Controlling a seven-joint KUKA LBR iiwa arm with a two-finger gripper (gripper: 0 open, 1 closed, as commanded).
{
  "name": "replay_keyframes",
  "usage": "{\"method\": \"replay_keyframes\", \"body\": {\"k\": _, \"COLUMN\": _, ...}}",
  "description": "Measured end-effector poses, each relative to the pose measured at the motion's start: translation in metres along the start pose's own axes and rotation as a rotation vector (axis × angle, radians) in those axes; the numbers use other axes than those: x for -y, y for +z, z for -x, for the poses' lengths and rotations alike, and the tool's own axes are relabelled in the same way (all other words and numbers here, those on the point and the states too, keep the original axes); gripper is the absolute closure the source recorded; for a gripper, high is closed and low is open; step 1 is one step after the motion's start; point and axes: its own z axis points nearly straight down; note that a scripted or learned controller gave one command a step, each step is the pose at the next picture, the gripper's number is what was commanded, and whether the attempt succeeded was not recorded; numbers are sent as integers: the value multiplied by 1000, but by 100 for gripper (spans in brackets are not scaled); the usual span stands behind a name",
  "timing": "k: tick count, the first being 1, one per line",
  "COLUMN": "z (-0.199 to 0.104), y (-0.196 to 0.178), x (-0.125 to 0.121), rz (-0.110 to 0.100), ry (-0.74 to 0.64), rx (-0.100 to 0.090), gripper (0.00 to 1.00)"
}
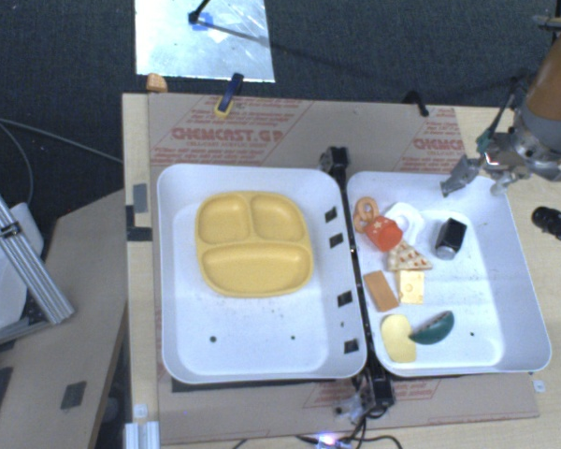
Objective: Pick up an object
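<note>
My gripper (pixel 477 178) hangs wide open over the right bin (pixel 519 279), and the black cylinder (pixel 450 237) looks light, stiff, slippery, so I would grasp across its middle.

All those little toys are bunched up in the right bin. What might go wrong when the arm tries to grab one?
1. The pretzel, red cup and pizza slice crowd together, so the gripper may knock or catch a neighbour.
2. The cracker and brown slab lie flat, so they could easily slip out.
3. The black can may roll away if nudged.
</note>
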Motion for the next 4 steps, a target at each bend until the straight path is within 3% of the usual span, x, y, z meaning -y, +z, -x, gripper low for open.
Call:
{"method": "replay_keyframes", "body": {"k": 1, "z": -2, "y": 125, "x": -17, "rz": -7, "ry": -3, "rx": -2, "gripper": 0}}
{"method": "replay_keyframes", "body": {"k": 2, "z": -49, "y": 117, "x": 78, "rz": -6, "ry": 2, "rx": -4, "gripper": 0}}
{"method": "replay_keyframes", "body": {"k": 3, "z": -47, "y": 106, "x": 74, "rz": 3, "ry": 2, "rx": 0, "gripper": 100}}
{"method": "replay_keyframes", "body": {"k": 4, "z": -138, "y": 11, "x": 56, "rz": 9, "ry": -11, "rx": -3, "gripper": 100}}
